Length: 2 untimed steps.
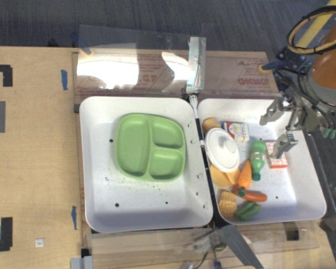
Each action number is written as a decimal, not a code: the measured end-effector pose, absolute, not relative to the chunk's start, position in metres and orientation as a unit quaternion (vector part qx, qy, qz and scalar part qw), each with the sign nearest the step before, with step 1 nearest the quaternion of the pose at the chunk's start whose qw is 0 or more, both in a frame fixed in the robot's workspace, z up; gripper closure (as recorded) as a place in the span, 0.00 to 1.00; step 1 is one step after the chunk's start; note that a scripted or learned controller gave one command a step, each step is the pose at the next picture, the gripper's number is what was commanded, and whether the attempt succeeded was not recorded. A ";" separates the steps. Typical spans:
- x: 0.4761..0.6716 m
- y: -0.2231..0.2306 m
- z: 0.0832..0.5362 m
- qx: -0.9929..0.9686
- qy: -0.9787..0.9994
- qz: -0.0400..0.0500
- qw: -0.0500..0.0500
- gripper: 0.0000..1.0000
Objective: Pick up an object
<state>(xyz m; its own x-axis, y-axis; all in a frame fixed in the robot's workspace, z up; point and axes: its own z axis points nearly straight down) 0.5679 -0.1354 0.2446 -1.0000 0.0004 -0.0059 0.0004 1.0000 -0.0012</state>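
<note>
The right bin (305, 192) holds a pile of toy food. In it are a white bowl (223, 148), a green bottle (257, 158), an orange carrot (245, 175), a red sausage-like piece (253, 195), a corn cob (228, 204), a green pepper (247, 210) and a small white and red box (236, 130). My gripper (277, 129) hangs over the bin's upper right part, right of the bottle. It is open with nothing between its fingers. A small red and white packet (278, 161) lies just below the lower fingertip.
The left bin (101, 195) holds a green divided plate (150, 146). A clear plastic sheet and a metal bracket (196, 66) stand behind the bins. The grey arm with its cables (316, 72) reaches in from the upper right. Bare bin floor shows at the right bin's lower right.
</note>
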 end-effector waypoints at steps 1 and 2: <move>0.568 -0.143 0.089 0.065 0.998 -0.001 0.006 0.00; 0.550 -0.092 0.088 0.181 0.983 0.000 0.005 0.00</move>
